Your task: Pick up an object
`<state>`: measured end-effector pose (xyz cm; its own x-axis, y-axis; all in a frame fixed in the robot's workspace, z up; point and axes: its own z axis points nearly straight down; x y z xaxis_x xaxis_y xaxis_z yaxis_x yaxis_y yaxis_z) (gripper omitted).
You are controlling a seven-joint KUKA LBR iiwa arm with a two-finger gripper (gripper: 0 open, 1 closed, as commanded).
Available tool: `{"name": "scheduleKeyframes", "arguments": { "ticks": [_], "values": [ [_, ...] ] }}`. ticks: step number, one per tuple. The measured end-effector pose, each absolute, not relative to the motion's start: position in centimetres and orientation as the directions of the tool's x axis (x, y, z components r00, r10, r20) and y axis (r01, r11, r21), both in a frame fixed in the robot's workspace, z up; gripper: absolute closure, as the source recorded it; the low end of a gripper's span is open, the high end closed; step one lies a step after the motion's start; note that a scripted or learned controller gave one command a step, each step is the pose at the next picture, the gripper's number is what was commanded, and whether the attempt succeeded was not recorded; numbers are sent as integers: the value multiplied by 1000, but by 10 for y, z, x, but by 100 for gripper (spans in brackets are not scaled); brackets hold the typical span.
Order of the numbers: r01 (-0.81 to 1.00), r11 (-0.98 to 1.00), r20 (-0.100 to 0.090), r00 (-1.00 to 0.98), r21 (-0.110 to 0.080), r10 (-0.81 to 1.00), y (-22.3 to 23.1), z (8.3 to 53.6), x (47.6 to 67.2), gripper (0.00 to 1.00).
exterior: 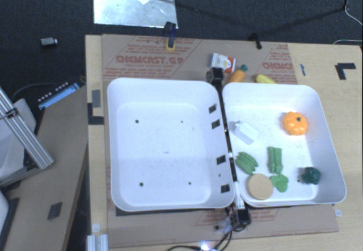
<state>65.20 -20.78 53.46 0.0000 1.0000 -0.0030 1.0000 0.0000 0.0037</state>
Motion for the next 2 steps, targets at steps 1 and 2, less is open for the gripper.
{"name": "scheduleKeyframes", "arguments": {
  "ticks": [1, 2],
  "values": [
    [1000, 1, 1, -1, -2, 1000, -194, 497, 598, 100],
    [1000, -4, -2, 4, 5, 1000, -201, 505, 482, 100]
  ]
}}
